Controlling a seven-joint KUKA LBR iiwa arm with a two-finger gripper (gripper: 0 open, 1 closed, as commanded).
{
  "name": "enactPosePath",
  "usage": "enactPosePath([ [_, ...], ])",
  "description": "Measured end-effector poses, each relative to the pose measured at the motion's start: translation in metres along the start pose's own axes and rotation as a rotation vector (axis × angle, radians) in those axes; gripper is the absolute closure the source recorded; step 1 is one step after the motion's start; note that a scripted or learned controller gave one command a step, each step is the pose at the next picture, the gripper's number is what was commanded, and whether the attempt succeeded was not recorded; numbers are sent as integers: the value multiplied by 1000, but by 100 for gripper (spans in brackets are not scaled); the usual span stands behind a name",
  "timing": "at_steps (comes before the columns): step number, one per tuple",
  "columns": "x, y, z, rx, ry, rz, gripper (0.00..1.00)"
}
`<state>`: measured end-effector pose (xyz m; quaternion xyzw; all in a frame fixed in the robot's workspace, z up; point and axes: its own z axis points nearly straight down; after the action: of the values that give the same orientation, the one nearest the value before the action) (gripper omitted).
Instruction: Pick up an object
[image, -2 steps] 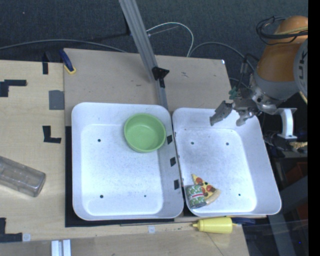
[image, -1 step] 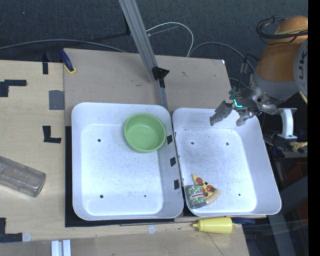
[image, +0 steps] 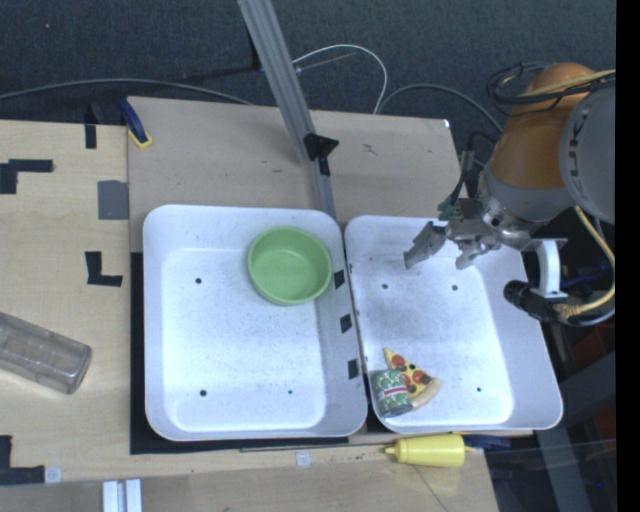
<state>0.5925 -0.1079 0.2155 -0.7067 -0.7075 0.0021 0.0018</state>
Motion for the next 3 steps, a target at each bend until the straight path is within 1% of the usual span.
enactPosePath([
  [1, 10, 0, 59, 2, 0, 0, 0],
  [2, 11, 4, 122, 3, 0, -1, 0],
  [3, 12, 5, 108, -2, 1, -2, 100],
])
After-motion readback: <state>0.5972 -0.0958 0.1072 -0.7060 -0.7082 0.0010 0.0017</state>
